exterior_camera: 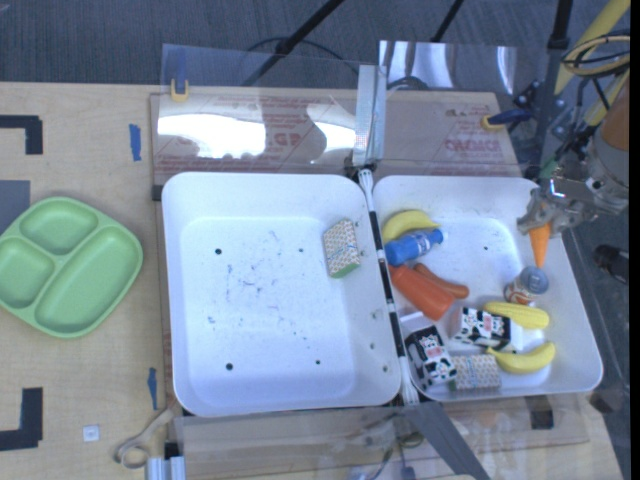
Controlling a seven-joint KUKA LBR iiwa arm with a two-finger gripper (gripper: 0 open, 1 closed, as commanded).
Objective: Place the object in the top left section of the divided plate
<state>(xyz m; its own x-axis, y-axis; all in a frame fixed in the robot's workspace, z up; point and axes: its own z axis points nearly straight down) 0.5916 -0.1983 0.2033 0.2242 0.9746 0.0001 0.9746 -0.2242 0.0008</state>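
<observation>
The green divided plate (68,265) lies on the wooden bench, left of both bins. Its top left section (58,224) holds nothing. My gripper (541,220) hangs over the right edge of the right bin (582,318), far from the plate. A small orange carrot (540,247) hangs point-down from its fingers, lifted above the bin floor, and the gripper is shut on its top end.
The right bin holds a yellow banana (404,223), a blue bottle (413,248), a large orange carrot (430,285), two more bananas (520,316), cow-patterned cartons (430,354) and a small jar (526,286). A patterned block (342,247) lies in the left bin (200,368).
</observation>
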